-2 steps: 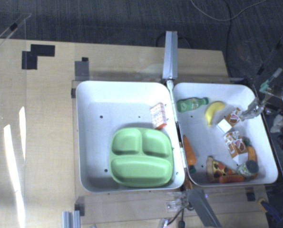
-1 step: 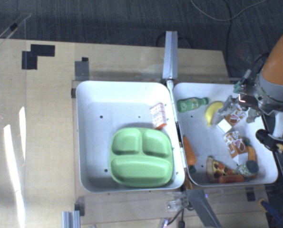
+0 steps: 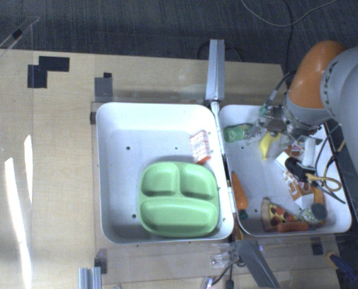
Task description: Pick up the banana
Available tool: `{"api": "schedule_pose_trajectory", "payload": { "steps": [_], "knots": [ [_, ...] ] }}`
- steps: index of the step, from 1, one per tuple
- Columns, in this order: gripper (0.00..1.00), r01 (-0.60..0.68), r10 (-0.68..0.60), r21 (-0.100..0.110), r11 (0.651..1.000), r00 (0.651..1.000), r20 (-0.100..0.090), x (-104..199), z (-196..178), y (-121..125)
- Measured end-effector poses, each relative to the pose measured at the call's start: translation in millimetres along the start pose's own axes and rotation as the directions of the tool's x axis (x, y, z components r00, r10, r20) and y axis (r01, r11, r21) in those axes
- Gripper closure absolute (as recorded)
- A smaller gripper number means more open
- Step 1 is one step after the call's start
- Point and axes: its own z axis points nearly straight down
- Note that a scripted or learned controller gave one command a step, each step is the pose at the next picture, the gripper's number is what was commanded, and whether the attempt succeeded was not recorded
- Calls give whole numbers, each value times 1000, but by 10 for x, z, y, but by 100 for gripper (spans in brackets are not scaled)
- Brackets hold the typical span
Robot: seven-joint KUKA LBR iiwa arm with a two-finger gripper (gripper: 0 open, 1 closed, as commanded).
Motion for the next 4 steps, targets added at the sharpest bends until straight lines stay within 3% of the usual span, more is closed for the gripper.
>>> {"api": "schedule_pose_trajectory", "payload": {
  "steps": [1,2,3,4],
  "knots": [
    [0,-171,171,-4,985,985,-3,99,194,-137],
    [100,-167,167,-3,986,986,-3,110,107,-130],
    [100,-83,83,-13,996,997,-2,135,282,-324],
    [100,-150,150,-3,989,989,-1,628,-878,366]
  ]
}}
